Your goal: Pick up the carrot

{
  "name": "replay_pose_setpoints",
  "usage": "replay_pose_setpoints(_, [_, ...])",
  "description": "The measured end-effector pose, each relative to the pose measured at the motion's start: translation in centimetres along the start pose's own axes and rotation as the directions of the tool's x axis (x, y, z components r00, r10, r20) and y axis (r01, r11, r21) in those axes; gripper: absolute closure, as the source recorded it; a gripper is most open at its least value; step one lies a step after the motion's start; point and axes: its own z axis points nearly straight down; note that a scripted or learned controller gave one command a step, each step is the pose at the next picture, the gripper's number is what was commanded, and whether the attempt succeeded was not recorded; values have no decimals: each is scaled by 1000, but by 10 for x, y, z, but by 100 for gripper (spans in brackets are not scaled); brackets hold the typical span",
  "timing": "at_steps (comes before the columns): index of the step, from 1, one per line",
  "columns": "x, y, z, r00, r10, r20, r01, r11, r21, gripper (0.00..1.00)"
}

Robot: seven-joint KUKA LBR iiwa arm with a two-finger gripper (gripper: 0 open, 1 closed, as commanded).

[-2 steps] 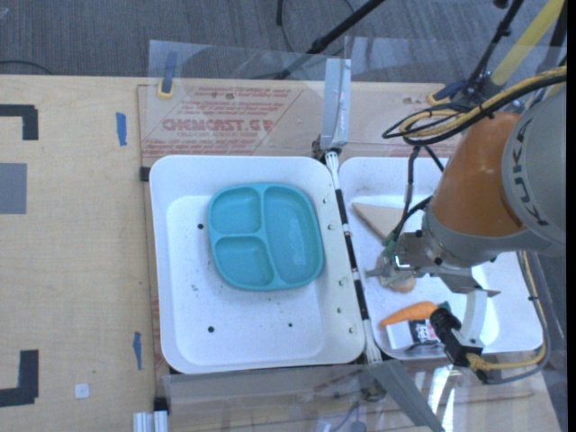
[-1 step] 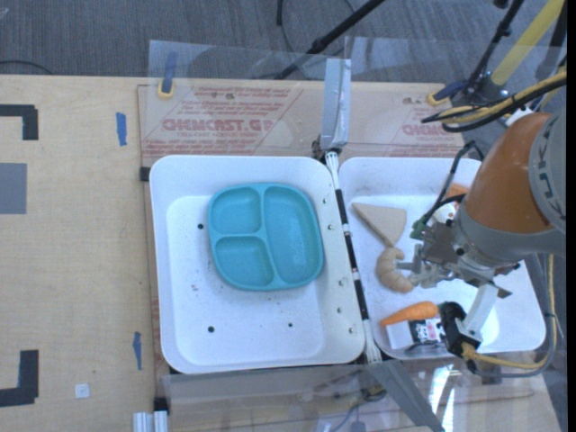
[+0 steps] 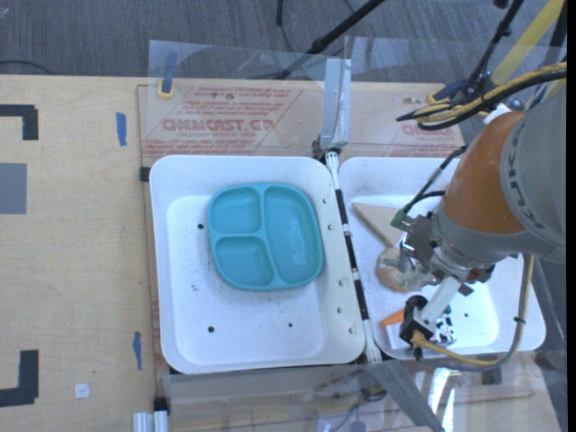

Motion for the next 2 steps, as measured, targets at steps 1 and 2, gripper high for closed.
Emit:
replay_pose_setpoints(1, [11,-6,0,974,228,0,-228,974,1,100])
replay_pose_setpoints(2, [-18,21,0,779,627,2,-627,779,3,100])
